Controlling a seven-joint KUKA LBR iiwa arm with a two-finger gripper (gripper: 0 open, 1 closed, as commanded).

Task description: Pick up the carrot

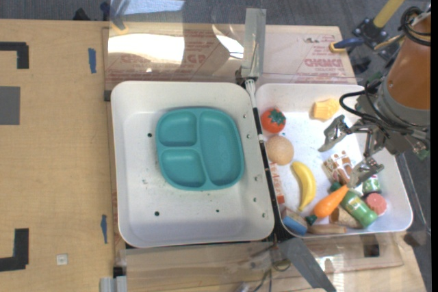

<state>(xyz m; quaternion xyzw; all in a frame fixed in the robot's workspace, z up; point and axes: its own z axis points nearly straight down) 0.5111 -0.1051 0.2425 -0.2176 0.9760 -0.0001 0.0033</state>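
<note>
Carrot [330,202] is seen lying near the right bin's [404,182] front edge, beside the banana [305,183]. Above it the claw [350,146] is spread open, nothing gripped.

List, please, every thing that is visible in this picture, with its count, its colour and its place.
bins: two, white, side by side on the bench
tray: one, teal, three compartments, in left bin
tomato: one, red, right bin, far left corner
cheese wedge: one, yellow, right bin, far side
egg-like ball: one, beige, below the tomato
banana: one, yellow, right bin, middle
carrot: one, orange, right of the banana
green can: one, near right corner
gripper: one, metal, above the right bin, fingers spread
arm: one, orange band, right edge
</note>
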